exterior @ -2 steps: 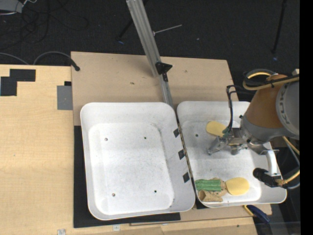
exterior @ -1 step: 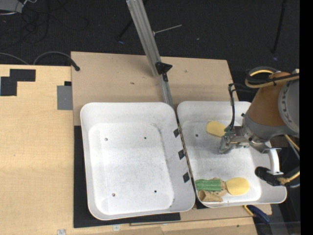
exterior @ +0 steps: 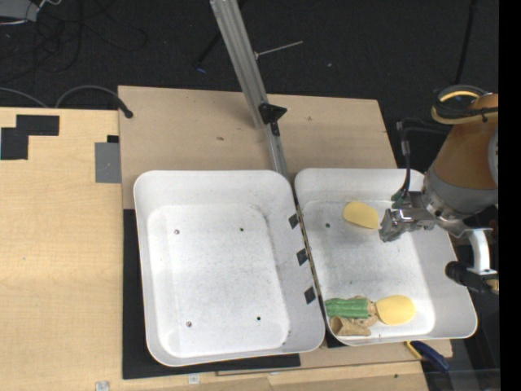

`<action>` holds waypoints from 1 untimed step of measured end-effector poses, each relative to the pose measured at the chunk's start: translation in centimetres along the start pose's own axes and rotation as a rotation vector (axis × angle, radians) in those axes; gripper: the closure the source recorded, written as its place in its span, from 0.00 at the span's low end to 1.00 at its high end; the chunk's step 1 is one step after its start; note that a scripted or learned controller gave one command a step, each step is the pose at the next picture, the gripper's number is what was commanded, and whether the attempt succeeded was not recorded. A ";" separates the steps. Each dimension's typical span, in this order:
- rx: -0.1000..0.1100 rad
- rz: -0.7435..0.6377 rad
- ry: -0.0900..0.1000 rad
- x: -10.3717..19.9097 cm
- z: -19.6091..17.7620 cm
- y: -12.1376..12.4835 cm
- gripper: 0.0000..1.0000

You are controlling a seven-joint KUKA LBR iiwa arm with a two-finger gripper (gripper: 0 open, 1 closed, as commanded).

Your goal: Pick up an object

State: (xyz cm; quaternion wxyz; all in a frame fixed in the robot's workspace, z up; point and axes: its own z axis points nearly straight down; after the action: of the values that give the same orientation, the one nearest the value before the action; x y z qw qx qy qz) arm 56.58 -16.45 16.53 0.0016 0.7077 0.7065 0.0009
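Nearest the camera, along the front wall of the right bin (exterior: pixel 456 320), three small things lie bunched together, well below the gripper (exterior: pixel 393 225) in the camera view: a green toy (exterior: pixel 348 307), a tan, lumpy object (exterior: pixel 353 326) tucked just under it, and a yellow rounded piece (exterior: pixel 396 309) touching the green toy's right end. None of these lies near the jaws, and bare white floor separates the cluster from the gripper.

Farther back, the gripper hangs low over the right bin, close to its right wall, with the grey wrist and the orange band (exterior: pixel 472 149) rising behind it toward the right. Whether the jaws are parted or closed cannot be told at this size; nothing is seen between them. Just to the left of the jaws lies a yellow oval object (exterior: pixel 361 214), its right end very near the fingertips or touching them; which of the two cannot be told. Nothing stands between it and the gripper.

Well to the left of the jaws, past the shared rim with its black clips (exterior: pixel 302 256), sits the left bin (exterior: pixel 151 218). Beyond both bins, up and to the left of the gripper, a slanted metal rail (exterior: pixel 244 63) runs away over the brown board (exterior: pixel 187 137) toward the dark floor.
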 end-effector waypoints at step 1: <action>0.000 -0.003 0.000 0.4 -4.6 0.7 1.00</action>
State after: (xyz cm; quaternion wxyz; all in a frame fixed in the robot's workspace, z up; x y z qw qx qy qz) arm 57.25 -16.03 21.12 0.0013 0.7065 0.7077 0.0010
